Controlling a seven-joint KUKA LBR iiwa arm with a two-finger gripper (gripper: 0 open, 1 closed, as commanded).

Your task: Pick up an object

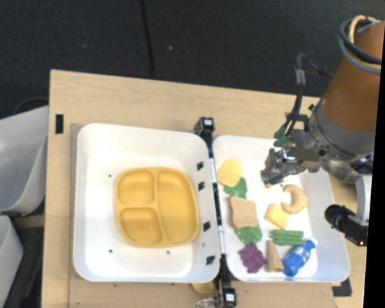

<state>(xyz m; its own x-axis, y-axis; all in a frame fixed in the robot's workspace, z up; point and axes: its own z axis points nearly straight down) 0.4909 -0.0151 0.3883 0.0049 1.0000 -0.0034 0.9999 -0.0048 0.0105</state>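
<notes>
The blue bottle (298,257) lies nearest, its long axis slanting up-right. The gripper (271,178) hovers above the croissant (294,199); its state cannot be told.

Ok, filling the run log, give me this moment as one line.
end effector: above right bin, no object seen held | nearest: croissant | yellow tray: left bin

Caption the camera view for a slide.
Gripper hovers above toy food in the right bin; yellow divided tray sits in the left bin.
</notes>
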